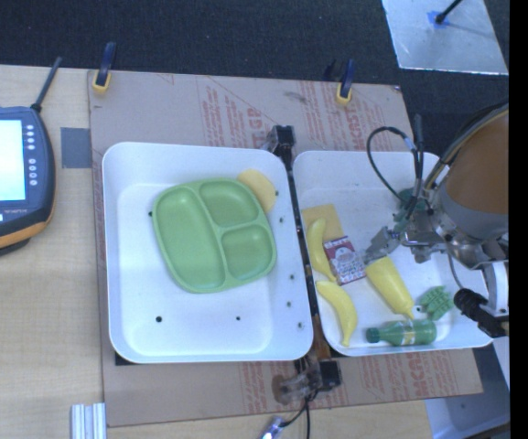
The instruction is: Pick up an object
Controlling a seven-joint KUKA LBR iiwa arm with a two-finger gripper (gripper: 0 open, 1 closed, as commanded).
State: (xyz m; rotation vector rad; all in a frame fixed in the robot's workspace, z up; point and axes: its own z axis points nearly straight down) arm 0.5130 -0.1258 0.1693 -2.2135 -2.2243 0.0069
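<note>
- Green bottle [403, 334]: lying flat near the right bin's [355, 167] front edge.
- Yellow bananas [339, 305]: just behind, beside a red packet [344, 258].
- Gripper [384, 241]: poised over the right bin; grip state cannot be told.
- Green plate [214, 234]: left bin [126, 245].

You see two smooth, glossy white plastic bins [122, 245] on matt brown cardboard [209, 108]; a matt green plastic divided plate [214, 235]; a shiny green bottle [403, 334]; a pale wood-grain bench [26, 337].

Green plate [214, 234] in left bin [117, 245], tool [384, 242] over right bin [337, 165]
</note>
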